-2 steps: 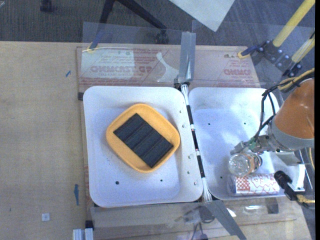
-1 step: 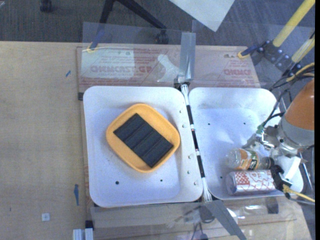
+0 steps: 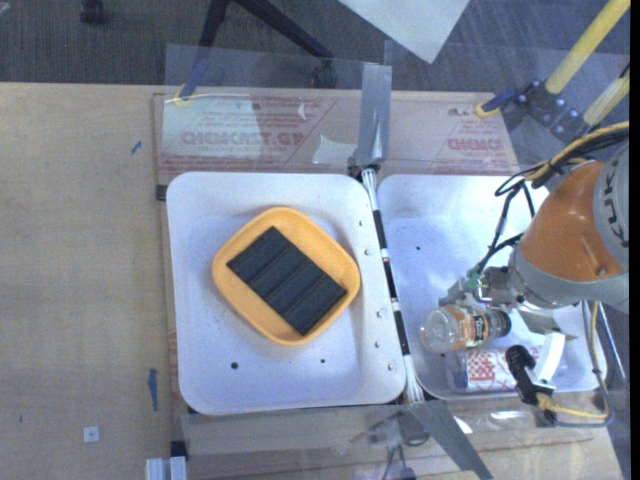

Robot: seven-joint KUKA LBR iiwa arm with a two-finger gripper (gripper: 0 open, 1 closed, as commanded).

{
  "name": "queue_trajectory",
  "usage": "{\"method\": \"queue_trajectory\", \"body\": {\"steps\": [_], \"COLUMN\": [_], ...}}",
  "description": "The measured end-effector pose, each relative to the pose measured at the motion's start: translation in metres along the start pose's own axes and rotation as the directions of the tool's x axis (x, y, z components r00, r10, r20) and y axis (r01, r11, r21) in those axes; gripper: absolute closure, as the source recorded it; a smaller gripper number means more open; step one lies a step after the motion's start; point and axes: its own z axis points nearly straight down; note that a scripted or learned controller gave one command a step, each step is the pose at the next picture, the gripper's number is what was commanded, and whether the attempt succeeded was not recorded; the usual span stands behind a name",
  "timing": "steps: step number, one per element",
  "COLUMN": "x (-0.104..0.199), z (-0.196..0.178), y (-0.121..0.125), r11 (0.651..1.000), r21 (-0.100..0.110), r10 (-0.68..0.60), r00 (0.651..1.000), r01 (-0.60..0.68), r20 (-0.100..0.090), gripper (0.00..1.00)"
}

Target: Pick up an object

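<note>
Counter (image 3: 80, 268): pale wood, carries two shallow white bins side by side; chair base (image 3: 230, 8) on dark floor behind.
L bin (image 3: 200, 368): yellow dish (image 3: 232, 290) near its middle, set diagonally, w/ black ribbed pad (image 3: 285, 280) lying in it.
R bin (image 3: 420, 218): upper part bare white.
Bottle (image 3: 455, 328): clear plastic, on its side in R bin's lower-left part, near the divider btwn bins. Long axis approx left–right in view, right end slightly higher. Clear rounded end points toward L bin, amber-labelled end toward the arm. Which end has the cap: can't tell.
Packet (image 3: 482, 368): red/white check, flat, just below bottle.
Hand (image 3: 480, 293): right above bottle's right half; contact unclear. Spread or pressed together: can't tell.
Arm (image 3: 575, 238): grey w/ orange band, comes in from right.
</note>
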Motion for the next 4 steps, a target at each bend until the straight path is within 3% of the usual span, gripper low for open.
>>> {"method": "queue_trajectory", "body": {"steps": [1,2,3,4], "x": [0.001,0.000,0.019,0.018], "z": [-0.012,-0.011,0.008,-0.003], "y": [0.006,0.004,-0.017,-0.015], "r11": [1.000,1.000,0.983,0.984], "r21": [-0.014,-0.009,0.043,0.040], "r10": [0.001,0.002,-0.178,-0.174], "r00": [1.000,1.000,0.984,0.985], "r01": [-0.001,-0.002,0.178,0.175], "r20": [-0.002,-0.002,-0.015,-0.015], "gripper": [1.00,0.00,0.00,1.00]}}
